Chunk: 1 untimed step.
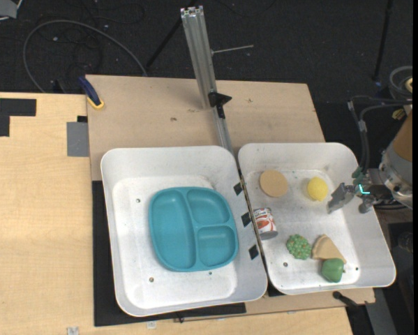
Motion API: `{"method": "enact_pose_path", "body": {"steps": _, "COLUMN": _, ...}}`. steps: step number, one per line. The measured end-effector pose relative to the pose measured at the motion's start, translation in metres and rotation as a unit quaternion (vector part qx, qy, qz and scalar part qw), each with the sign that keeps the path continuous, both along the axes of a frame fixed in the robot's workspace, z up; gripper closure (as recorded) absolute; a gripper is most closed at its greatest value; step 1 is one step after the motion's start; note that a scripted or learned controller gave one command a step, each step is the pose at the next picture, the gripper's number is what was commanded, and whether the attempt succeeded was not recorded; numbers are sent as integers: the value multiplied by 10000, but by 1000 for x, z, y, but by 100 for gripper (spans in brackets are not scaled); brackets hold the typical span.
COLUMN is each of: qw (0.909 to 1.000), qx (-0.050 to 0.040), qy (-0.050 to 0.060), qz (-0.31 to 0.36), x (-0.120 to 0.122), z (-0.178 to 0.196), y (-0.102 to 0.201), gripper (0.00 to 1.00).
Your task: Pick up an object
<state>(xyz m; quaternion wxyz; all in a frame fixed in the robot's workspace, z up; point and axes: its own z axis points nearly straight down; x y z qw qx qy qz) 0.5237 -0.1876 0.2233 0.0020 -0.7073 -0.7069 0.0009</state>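
The gripper hangs over the right bin, its two fingers apart with nothing between them, just beside the yellow lemon. A tan disc lies left of the lemon; a teal divided plate sits in the left bin.

From my remote station, I see five pickable items in the right bin: a tan round disc, a yellow lemon, a red-and-white can tipped against the left wall, green broccoli, and a tan wedge touching a green piece.
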Motion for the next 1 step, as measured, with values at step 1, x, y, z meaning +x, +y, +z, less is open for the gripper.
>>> {"method": "enact_pose_path", "body": {"steps": 1, "qw": 10000, "qx": -2, "qy": -6, "qz": 1, "x": 0, "z": 0, "y": 0, "gripper": 0}}
